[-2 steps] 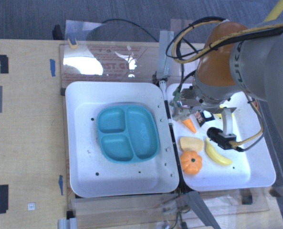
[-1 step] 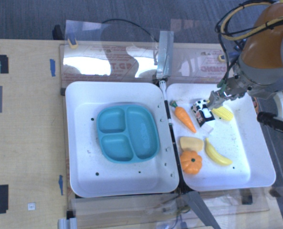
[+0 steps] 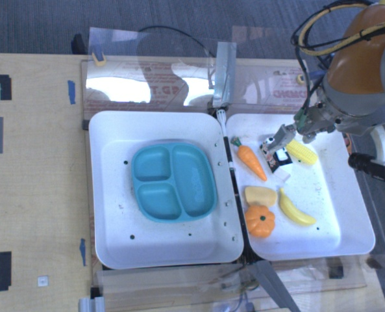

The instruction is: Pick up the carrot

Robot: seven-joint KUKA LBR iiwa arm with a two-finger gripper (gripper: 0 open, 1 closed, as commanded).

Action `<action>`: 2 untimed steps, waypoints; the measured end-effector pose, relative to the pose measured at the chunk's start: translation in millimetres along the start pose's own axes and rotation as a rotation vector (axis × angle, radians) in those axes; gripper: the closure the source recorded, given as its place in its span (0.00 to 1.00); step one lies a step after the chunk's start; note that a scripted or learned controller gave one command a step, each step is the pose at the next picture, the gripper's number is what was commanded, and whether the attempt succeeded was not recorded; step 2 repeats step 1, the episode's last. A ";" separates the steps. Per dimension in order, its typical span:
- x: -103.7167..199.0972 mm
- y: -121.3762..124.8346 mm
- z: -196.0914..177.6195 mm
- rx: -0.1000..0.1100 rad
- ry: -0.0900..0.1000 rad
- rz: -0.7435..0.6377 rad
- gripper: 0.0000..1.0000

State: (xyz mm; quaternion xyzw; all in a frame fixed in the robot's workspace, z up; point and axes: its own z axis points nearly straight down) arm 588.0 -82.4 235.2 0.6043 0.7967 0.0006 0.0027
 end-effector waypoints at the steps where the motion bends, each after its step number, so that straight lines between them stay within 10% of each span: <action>1: 41.8 12.8 51.1 0.006 0.008 -0.528 0.00; 2: 41.8 12.8 51.1 0.006 0.008 -0.528 0.00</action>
